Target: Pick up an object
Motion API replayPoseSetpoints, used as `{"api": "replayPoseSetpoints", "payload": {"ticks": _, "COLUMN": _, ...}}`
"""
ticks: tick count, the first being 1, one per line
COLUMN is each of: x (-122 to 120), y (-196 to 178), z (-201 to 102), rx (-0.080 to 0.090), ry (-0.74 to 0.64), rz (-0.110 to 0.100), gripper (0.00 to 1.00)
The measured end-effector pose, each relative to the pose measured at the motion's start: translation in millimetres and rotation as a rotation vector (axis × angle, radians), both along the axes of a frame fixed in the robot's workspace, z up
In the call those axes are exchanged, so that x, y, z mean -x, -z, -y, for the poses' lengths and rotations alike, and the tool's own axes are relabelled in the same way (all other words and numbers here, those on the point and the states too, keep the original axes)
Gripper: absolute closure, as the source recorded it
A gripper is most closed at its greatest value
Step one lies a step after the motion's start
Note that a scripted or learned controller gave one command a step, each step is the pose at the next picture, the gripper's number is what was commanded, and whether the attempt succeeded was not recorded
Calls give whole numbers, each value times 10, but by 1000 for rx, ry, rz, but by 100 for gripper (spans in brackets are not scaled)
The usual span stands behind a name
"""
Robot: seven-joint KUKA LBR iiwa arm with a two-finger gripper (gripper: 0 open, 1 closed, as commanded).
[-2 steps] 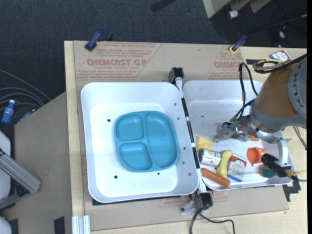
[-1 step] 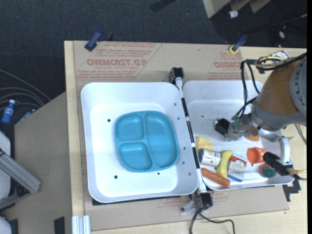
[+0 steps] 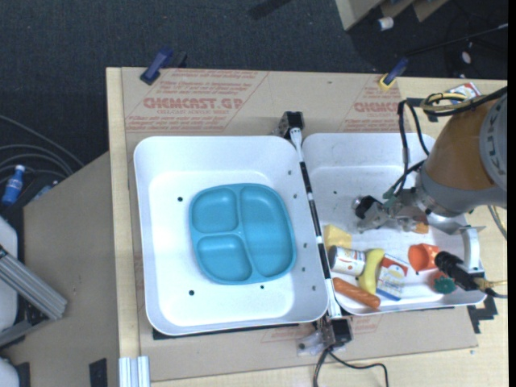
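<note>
The right bin (image 3: 347, 156) holds a cluster of small items along its front wall. They are a yellow wedge (image 3: 335, 236), a white and red carton (image 3: 348, 261), a banana (image 3: 372, 269), an orange-red sausage shape (image 3: 355, 293), a small printed box (image 3: 393, 280), an orange piece (image 3: 422, 256) and a small green piece (image 3: 443, 283). My gripper (image 3: 369, 210) reaches in from the right, low over the bin's middle. It hangs just behind the yellow wedge and the banana, over bare bin floor. Nothing is visibly held in it.
The left bin (image 3: 161, 216) holds a blue divided plate (image 3: 242, 232) in its middle. A black divider (image 3: 310, 204) runs between the two bins. The arm's grey and orange body (image 3: 459, 164) covers the right bin's right side.
</note>
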State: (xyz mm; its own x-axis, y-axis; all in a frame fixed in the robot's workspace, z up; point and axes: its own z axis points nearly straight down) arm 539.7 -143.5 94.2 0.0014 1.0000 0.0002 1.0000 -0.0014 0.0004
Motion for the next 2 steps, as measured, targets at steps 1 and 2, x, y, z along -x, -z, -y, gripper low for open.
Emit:
{"api": "replayPoseSetpoints", "payload": {"ticks": 1, "x": -953, "y": 93, "z": -105, "rx": 0, "ry": -3, "rz": 0, "gripper": 0}}
{"api": "replayPoseSetpoints", "payload": {"ticks": 2, "x": -194, "y": 101, "z": -436, "rx": -1, "ry": -1, "rz": -3, "gripper": 0}}
